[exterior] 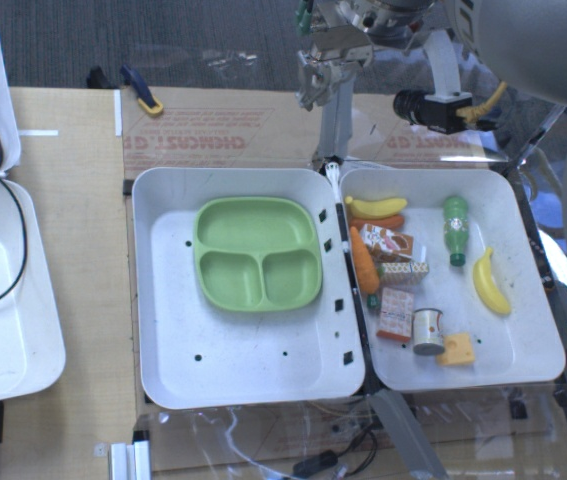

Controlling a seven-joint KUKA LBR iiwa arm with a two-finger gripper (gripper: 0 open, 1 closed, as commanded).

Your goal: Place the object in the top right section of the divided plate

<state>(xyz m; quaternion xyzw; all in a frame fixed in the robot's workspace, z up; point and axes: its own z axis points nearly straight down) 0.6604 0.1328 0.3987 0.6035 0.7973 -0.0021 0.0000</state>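
Hanging upright beyond both bins — the gripper.

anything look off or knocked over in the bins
Nothing is spilled or damaged. The small can and green bottle lie on their sides in the right bin, and the green divided plate holds nothing yet.

Two bins side by side on the bench, the divided plate in the left one and the loose items in the right.

The divided plate lies in the left bin. In the right bin, a banana lies at the back, a carrot along the left wall, a bottle (lying flat) right of the banana, and a second banana near the right wall. A can sits toward the front, a box just left of it. The tool hangs behind both bins.
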